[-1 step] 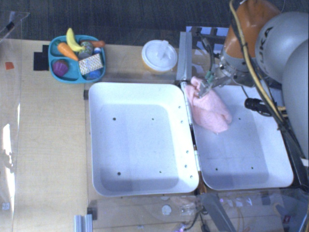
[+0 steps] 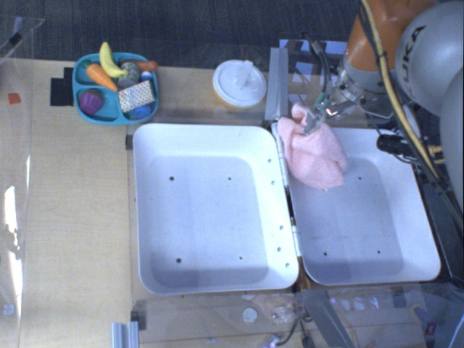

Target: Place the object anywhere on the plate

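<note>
Pink cloth (image 2: 315, 155) gripped by pincer (image 2: 316, 119) over right bin (image 2: 406, 259).
Cloth top is clamped betw. fingers, hung at bin's rear-left corner; plate (image 2: 239, 83) sits behind on desk (image 2: 65, 216), arm partly cut off.

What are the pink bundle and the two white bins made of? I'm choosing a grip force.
The pink crumpled cloth looks like soft fuzzy fabric, perhaps terry: matte, folded, drooping. The two shallow white bins look like rigid moulded plastic, smooth with a slight sheen and rounded corners.
</note>
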Robot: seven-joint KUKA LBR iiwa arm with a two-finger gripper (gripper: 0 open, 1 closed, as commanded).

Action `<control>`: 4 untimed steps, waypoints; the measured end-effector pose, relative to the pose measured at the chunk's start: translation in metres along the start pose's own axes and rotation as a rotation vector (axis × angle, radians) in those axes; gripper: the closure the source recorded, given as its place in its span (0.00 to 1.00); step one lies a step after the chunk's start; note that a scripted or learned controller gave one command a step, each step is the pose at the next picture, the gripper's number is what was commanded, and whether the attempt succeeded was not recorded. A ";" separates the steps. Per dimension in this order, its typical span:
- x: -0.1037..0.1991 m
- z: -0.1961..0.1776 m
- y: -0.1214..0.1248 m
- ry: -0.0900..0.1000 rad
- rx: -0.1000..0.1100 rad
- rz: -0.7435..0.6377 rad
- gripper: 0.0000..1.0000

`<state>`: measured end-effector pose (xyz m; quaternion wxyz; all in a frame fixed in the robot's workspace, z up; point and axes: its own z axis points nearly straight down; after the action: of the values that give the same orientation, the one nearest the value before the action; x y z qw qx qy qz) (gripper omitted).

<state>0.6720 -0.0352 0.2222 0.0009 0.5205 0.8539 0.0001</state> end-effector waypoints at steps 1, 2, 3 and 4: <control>0.054 0.007 -0.021 0.002 0.000 -0.404 1.00; 0.095 0.014 -0.041 0.003 -0.001 -0.803 1.00; 0.142 0.020 -0.056 0.004 -0.001 -1.096 1.00; 0.186 0.008 -0.072 0.002 -0.002 -1.098 1.00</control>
<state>0.5228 0.0972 0.2138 0.0003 -0.0016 1.0000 0.0009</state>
